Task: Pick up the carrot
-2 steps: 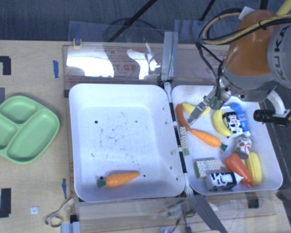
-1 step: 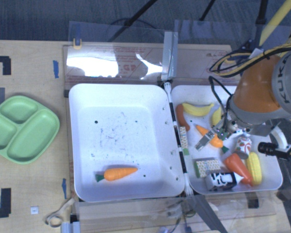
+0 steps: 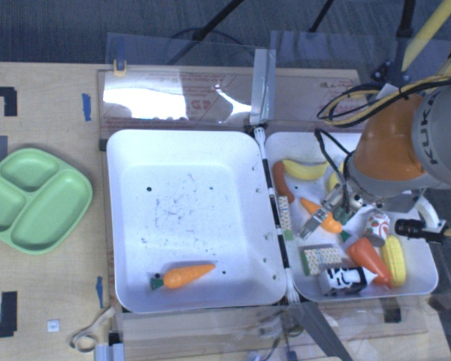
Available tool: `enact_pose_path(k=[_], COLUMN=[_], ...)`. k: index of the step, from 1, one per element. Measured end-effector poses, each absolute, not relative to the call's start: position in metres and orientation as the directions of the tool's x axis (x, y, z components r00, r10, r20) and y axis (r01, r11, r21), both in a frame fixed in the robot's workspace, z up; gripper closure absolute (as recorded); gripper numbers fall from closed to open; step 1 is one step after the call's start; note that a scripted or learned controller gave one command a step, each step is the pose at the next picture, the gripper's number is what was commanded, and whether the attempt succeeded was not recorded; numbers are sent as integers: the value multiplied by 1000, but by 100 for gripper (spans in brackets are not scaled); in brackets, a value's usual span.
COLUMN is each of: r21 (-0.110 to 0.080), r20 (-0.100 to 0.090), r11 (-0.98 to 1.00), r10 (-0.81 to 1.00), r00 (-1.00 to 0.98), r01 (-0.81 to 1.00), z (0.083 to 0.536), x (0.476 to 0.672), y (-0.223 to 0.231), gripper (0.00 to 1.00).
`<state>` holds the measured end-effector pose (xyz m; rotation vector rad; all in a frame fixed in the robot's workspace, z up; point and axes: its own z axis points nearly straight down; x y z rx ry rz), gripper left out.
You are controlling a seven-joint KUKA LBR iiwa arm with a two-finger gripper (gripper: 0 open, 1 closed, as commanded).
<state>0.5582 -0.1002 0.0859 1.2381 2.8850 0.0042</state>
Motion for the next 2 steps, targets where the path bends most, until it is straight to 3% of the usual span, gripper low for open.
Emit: enact_pose_path(k=[1,2], r21=[10,1], r20=[-7,-1], r11=[687,842], r10=[727,540], r00=[-687,-842], r01=[727,540], z=[95,208], x=[562,499], y=[-101,-120], gripper=[100,100])
